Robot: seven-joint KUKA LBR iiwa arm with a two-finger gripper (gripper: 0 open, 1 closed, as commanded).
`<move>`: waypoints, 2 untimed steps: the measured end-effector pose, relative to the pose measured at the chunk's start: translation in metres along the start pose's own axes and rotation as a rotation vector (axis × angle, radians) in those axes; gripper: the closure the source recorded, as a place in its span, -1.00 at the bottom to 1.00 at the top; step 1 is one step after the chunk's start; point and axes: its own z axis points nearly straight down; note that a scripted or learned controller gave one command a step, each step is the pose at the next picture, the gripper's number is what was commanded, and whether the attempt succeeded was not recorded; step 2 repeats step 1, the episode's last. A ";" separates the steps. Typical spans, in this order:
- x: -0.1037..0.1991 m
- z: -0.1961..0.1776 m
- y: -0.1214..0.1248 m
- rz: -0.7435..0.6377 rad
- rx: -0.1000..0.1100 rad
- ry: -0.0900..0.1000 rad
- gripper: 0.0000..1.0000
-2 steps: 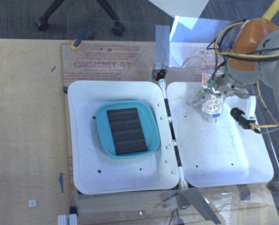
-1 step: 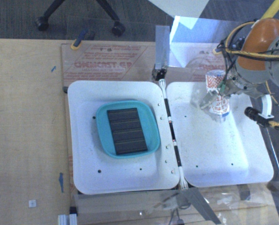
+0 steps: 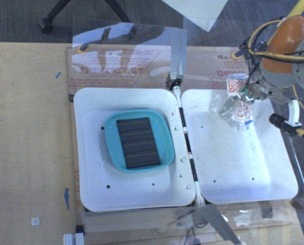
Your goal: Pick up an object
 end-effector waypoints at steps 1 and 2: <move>0.040 -0.059 -0.003 0.057 -0.004 -0.003 1.00; 0.040 -0.059 -0.003 0.057 -0.004 -0.003 1.00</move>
